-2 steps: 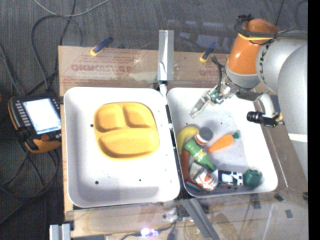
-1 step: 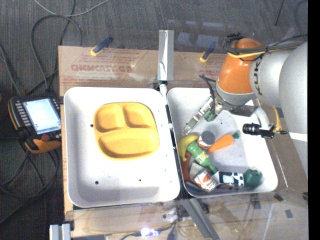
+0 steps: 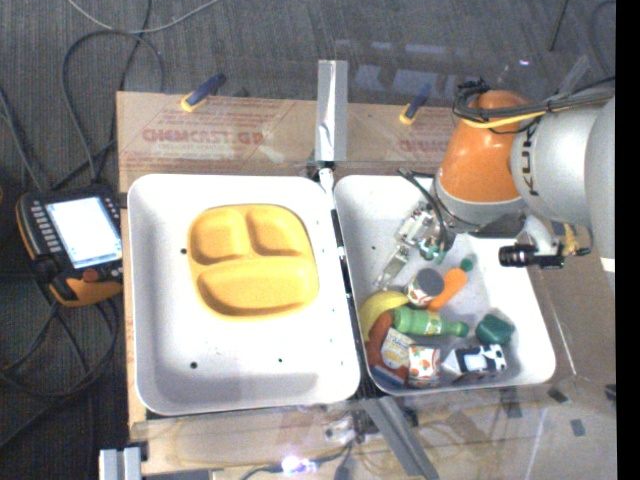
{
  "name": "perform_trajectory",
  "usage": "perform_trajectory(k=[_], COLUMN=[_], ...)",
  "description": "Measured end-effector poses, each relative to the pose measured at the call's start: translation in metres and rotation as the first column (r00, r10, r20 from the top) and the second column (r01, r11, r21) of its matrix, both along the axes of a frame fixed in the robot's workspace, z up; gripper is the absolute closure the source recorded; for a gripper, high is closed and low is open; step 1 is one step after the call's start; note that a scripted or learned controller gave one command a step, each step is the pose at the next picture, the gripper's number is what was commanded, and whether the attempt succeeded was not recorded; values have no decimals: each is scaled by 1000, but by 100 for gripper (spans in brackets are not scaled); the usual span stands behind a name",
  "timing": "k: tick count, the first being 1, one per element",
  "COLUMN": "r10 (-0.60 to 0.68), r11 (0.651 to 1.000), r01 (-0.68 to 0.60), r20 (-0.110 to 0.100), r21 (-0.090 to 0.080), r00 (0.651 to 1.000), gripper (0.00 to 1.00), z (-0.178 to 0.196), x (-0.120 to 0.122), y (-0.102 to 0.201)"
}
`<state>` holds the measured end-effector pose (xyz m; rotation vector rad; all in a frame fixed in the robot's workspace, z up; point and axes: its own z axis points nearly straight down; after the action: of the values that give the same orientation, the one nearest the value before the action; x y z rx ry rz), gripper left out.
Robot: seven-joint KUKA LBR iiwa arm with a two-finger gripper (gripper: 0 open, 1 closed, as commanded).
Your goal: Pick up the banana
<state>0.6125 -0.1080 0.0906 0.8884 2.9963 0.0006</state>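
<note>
Though partly buried, banana (image 3: 381, 309) lies in right bin (image 3: 350, 208), near left wall, green bottle (image 3: 428, 322) across its lower end, carton (image 3: 410, 356) below. Judged light, smooth, curved, likely plastic (may slip); best grip across exposed upper-left curve. End effector (image 3: 415, 240) hovers just above-right of banana, beside carrot (image 3: 452, 282); finger state cannot be told. Arm (image 3: 540, 163) reaches from banana's upper right, wrist angled down-left.

A yellow compartment tray (image 3: 255, 259) is lying in the left white bin (image 3: 160, 368). In the right bin (image 3: 365, 203), a carrot (image 3: 452, 281), a green bottle (image 3: 428, 322), a small carton (image 3: 423, 359) and a teal block (image 3: 494, 328) are crowding together. A pendant (image 3: 72, 240) is sitting left of the bench.
</note>
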Motion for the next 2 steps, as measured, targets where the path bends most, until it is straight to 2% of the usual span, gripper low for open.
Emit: perform_trajectory(k=[1,2], r10=[348,275], r11=[937,961], r01=[-348,-275], r20=[2,15], r21=[-6,-6], r00=[938,961], gripper=[0,0], z=[1,2], x=[-40,-119], y=[5,-3])
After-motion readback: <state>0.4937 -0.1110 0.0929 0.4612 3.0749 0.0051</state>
